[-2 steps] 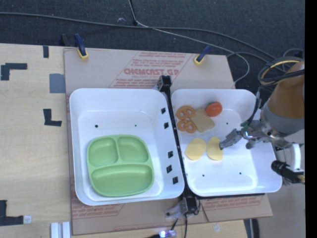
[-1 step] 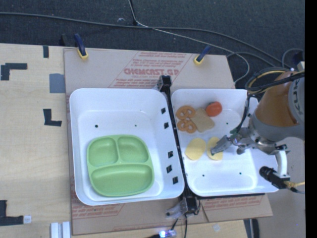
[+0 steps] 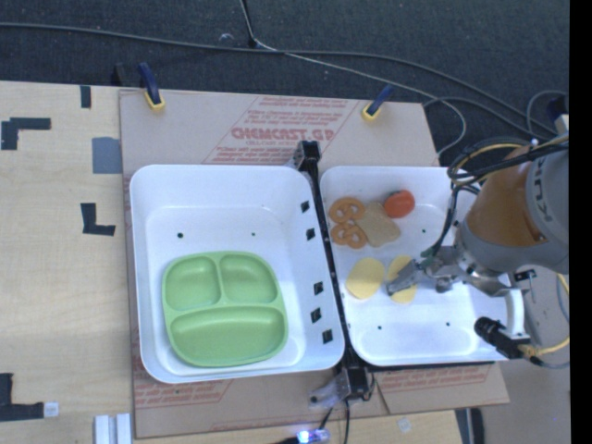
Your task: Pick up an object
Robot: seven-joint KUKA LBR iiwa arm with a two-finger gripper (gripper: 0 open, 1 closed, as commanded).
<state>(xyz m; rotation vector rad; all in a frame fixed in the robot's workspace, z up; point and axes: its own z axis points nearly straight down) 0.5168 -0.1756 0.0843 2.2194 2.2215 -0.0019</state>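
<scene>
The grey two-finger gripper (image 3: 407, 283) sits low in the right white bin (image 3: 416, 345), fingers seemingly pinching a small yellow piece (image 3: 401, 276) beside a pale yellow oval slice (image 3: 365, 278). Nothing appears lifted yet; raising remains.

We see our arm (image 3: 518, 225) as a thick, rounded grey body with a broad orange band wrapping it above the wrist. Thin yellow and dark cables loop over the top of that band and trail down the side. Below the band the wrist narrows into a lighter grey collar. Our gripper (image 3: 407, 285) is a dark metal assembly with slim grey fingers. A black knob-like fitting (image 3: 495, 334) juts from the lower housing, beside a white plate.
</scene>
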